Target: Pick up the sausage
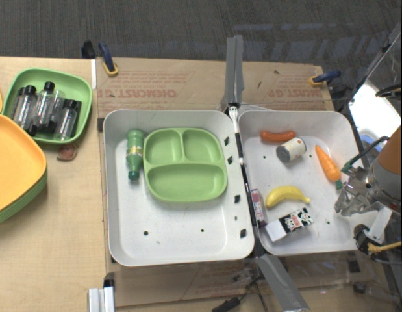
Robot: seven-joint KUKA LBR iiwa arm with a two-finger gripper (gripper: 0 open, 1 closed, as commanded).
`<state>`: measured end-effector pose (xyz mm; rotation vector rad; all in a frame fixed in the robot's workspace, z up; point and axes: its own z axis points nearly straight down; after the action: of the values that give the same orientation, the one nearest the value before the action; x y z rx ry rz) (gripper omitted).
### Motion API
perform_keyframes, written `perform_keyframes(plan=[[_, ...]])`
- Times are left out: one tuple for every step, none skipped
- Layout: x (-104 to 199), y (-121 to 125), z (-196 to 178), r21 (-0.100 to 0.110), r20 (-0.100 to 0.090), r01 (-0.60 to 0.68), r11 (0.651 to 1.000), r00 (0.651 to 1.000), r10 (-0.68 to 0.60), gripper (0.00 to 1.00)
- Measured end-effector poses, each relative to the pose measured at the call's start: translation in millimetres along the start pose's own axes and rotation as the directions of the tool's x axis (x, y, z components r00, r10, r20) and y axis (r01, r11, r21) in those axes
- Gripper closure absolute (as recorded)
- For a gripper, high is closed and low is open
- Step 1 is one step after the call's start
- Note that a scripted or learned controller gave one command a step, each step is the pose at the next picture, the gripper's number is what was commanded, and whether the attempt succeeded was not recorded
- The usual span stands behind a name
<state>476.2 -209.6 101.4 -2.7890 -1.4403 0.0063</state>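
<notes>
Sausage (278, 136) lying at right bin (317, 236) top, beside can (291, 149); gripper (354, 199) hovering at bin's right edge near carrot (328, 164), jaws' state unclear.

I see the light wooden bench (51, 252) covered in its middle by a flattened brown cardboard sheet (168, 90) with red lettering. Directly on that sheet sit the two shallow white plastic bins side by side, the left bin (175, 239) and the right bin (330, 239) touching along their inner edges. Left of the cardboard, on bare wood, I see a green square tray (80, 86) holding small dark-capped bottles, and below it a stack of orange plates (15, 174). A yellow-handled clamp (108, 62) grips the sheet's upper left corner, another clamp (325, 78) its upper right.
</notes>
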Motion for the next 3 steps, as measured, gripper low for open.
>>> perform_keyframes(plan=[[-1, 2, -15, -0.001, -0.001, -0.094, 0.996, 0.996, 0.094, 1.0], [26, -18, 11, 0.002, 0.0, -0.343, 0.939, 0.939, 0.343, 1.0], [-1, 1, 11, 0.001, 0.0, -0.325, 0.946, 0.946, 0.325, 1.0]])
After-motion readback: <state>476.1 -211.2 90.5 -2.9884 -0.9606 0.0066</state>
